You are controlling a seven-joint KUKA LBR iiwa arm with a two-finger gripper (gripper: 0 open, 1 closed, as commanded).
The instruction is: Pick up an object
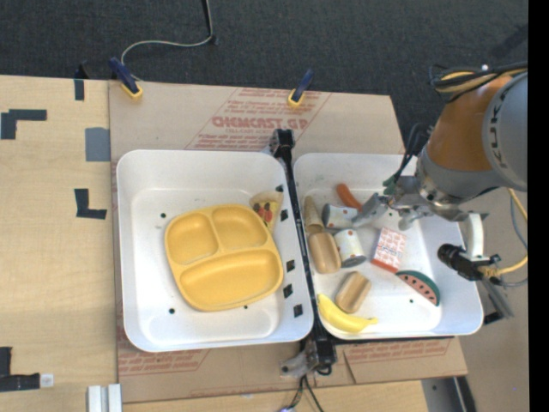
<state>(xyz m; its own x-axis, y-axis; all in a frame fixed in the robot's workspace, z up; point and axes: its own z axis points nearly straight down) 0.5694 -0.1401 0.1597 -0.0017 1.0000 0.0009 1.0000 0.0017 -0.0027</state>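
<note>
The right bin (463, 316) holds several small items: an orange carrot-like piece (347, 196), a grey can (337, 216), a white cylinder (350, 246), a brown bread loaf (323, 252), a second brown roll (352, 292), a banana (343, 318), a red-and-white packet (390, 249) and a watermelon slice (421, 287). My gripper (388, 215) hangs over the upper middle of this bin, just above the packet and right of the can. Its fingers are open, with nothing between them.
The left bin (137, 230) carries a yellow divided plate (225, 257) and a small pizza-slice toy (268, 207) by the divider. The grey-and-orange arm (472, 144) covers the right bin's far right corner. A black part (459, 260) sticks out near the right wall.
</note>
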